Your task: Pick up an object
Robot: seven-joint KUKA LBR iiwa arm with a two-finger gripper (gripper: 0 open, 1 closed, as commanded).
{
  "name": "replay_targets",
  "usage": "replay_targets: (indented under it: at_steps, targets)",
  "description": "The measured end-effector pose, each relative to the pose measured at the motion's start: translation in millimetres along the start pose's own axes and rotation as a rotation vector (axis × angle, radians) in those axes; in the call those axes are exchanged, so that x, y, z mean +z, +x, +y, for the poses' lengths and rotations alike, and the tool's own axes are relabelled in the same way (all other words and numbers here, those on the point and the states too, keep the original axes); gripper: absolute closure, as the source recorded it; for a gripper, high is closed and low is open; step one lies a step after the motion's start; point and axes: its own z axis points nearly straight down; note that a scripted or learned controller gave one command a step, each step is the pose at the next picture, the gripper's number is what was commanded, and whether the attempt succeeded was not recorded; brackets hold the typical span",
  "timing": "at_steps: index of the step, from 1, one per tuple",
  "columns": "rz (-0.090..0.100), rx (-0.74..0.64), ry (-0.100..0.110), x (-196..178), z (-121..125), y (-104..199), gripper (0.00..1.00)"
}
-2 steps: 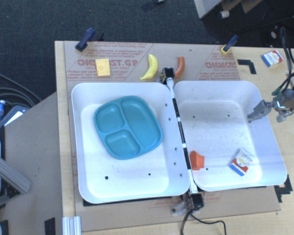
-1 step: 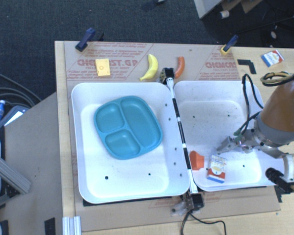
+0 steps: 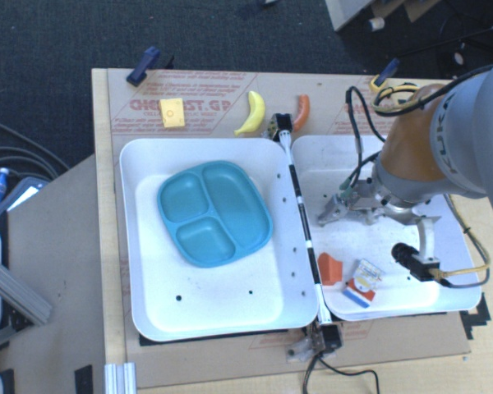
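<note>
Flanking the gripper [image 3: 333, 212]: blue plate [image 3: 214, 213], orange block [image 3: 329, 269].

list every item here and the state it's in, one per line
blue divided plate: right side up in the left bin, compartments bare
orange block: lying in the right bin, near the divider
small printed packet: lying flat beside the orange block
toy banana: lying on the bench behind the bins
gripper: low in the right bin, holding nothing visible

Red print runs across the cardboard sheet [image 3: 197, 97] on the bench at upper middle, partly covered and too faint to read for certain.
</note>
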Motion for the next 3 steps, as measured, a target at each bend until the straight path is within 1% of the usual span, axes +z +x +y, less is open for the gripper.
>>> replay_targets:
  at_steps: [1,2,3]
  targets:
    - [-0.001,0.001,-0.001,-9.8,0.1,-0.7,1.0]
    - [-0.001,0.002,-0.001,-9.7,0.0,-0.7,0.0]
    - [-0.001,0.001,-0.002,-19.6,0.3,-0.4,1.0]
